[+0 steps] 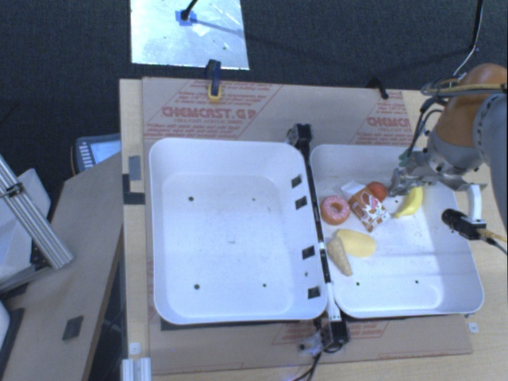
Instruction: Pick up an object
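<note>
A: Where are the things it could pick up?

B: All in the right bin (452, 292), bunched toward its upper left. A pink doughnut (334, 209) lies near the divider, a red-and-white carton (369, 207) just beside it, with a small red ball (377, 190) touching the carton's top. A banana (409, 202) lies to their right, and lower down a pale yellow fruit (356, 243) rests against a tan cone-shaped piece (339, 257). The left bin (230, 236) has only its bare floor.

A: And the gripper?

B: The gripper (406, 179) hangs low over the cluster, right at the banana and the red ball. I judge it's placed there because those two are its nearest targets. Whether it's wide, narrow or clasping something, I cannot tell; the wrist hides that.

A: Any risk?

B: The items crowd each other, so closing there might nudge the ball or carton instead of catching one thing cleanly.
</note>
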